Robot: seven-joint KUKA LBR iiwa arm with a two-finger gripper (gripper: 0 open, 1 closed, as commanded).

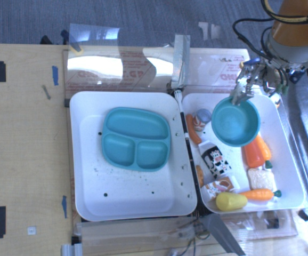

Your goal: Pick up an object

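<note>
In the camera view, nearest the lens at six o'clock of the right bin (pixel 291 159), a yellow toy lemon (pixel 230 201) is lying beside a toy carrot (pixel 256 194), with a pale textured block (pixel 261 178) just above them and an orange toy pepper (pixel 256 152) at about three o'clock. A small black-and-white carton (pixel 216 160) is resting near the bin's centre. Toward twelve o'clock the teal bowl (pixel 235 122) is sitting tilted, and the gripper (pixel 243 92) is meeting its upper rim, the fingers appearing to pinch that rim between them. The left bin (pixel 84 159) is carrying a teal divided plate (pixel 136 138) at its centre. Judging from this, the grasp on the bowl is looking made, and the lift clear of the bin is still to be shown; the thin rim hold could slip.
</note>
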